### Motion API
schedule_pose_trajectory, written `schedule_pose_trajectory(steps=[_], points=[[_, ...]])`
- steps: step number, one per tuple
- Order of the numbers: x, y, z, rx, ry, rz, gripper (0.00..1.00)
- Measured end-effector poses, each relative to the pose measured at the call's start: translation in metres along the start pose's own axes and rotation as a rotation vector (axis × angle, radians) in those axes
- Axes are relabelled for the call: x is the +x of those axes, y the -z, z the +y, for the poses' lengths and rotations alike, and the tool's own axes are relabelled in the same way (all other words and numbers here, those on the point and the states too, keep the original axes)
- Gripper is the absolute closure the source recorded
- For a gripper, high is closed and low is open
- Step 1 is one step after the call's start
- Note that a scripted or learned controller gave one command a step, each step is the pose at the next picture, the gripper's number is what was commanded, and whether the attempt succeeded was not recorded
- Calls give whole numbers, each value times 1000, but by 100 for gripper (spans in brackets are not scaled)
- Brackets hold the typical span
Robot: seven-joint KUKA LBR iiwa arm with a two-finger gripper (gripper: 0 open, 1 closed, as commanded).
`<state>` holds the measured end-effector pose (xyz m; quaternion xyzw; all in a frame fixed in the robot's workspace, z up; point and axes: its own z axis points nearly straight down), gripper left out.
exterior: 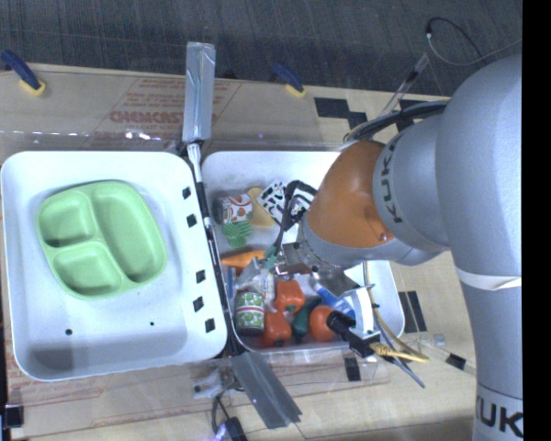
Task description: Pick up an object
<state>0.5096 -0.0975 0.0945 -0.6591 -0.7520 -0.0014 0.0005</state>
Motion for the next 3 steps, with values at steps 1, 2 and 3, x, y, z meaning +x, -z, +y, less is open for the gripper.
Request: schedule_pose_trajectory(steps=[1,2,3], points=[[10,96,44,5,-170,-3,0],[-9,0,-3,-1,-137,-1,0],[-9,0,-3,-2,-137,-1,0]])
